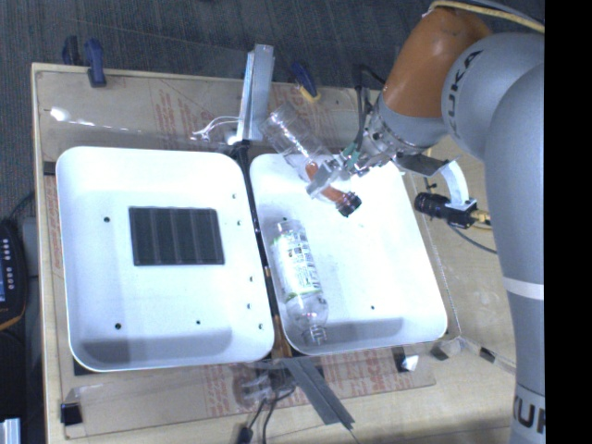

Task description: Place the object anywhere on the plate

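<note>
Fingers (324, 190): closed to a narrow gap on the lower end of a clear glass (289, 139), as far as you can read it from above; treat the hold as probable, since the glass is see-through and the contact is small. Arm (462, 72): note that it reaches in from the right and bends down over the far edge of the right bin (388, 266), wrist turned toward the divide between the bins, which suits a carry leftward. Bench (139, 109): bears both bins side by side, touching along their inner rims. Left bin (83, 248): holds the plate (176, 236), a dark ridged rectangle lying flat near its middle with nothing on it, so you should log the task as not yet done. Bottle (298, 271): a clear plastic one with a label, lying on its side along the right bin's left wall, well apart from the gripper (326, 181) and untouched. Clear glass: tilted, mouth up and to the left, overlapping the right bin's far rim, well apart from the plate; that tilt off any surface is your best evidence that it hangs from the grip. A carry across the divide and a release over the plate is what remains, by your reckoning.
</note>
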You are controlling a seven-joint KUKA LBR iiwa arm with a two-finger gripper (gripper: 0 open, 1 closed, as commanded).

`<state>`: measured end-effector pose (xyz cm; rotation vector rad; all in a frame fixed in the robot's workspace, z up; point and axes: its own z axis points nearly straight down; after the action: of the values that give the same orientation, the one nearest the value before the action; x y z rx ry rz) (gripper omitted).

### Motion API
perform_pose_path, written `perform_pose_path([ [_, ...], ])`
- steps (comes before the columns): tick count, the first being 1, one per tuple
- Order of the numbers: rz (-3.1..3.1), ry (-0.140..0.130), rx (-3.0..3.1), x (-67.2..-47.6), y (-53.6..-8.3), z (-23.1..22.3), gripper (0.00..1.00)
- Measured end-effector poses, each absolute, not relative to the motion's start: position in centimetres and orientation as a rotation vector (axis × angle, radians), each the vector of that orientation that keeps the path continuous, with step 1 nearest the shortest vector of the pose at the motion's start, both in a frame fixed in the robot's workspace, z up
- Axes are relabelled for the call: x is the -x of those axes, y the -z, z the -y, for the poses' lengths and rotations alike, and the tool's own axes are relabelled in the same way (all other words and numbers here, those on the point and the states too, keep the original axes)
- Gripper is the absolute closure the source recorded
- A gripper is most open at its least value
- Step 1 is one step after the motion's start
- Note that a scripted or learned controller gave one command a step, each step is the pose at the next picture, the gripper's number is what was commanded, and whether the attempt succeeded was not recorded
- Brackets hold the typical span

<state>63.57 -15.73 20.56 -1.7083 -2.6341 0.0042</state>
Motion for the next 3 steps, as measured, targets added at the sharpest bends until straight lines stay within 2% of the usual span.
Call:
perform_pose_path([
  [1,2.591,-0.006,1.765,-60.4,-11.9,20.3,1.00],
  [2,2.569,-0.001,1.807,-65.7,-18.5,14.1,1.00],
  [3,3.028,-0.001,0.835,-61.0,-23.7,8.0,1.00],
])
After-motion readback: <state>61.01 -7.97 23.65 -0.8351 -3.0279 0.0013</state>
